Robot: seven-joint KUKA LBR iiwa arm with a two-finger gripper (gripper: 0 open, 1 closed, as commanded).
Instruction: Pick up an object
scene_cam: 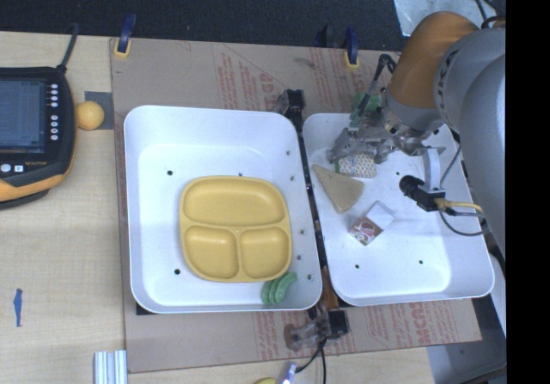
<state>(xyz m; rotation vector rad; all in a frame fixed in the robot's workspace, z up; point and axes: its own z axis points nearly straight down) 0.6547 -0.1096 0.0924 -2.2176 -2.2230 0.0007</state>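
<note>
My gripper [355, 149] is low in the far left part of the right bin [430, 275], reaching in from the right. Directly under it and touching its front lies a small pale speckled object [360, 167]. A tan wedge-shaped piece [339, 188] rests just in front of that, near the bin's left wall. A small white and brown packet [369, 225] sits toward the bin's middle. The grip itself is hidden by the gripper body.
The left bin [155, 150] holds a yellow divided plate [234, 228] and a small green object [278, 289] at its near right corner. A handheld control pendant [30, 133] and an orange ball [89, 114] lie on the bench at the left.
</note>
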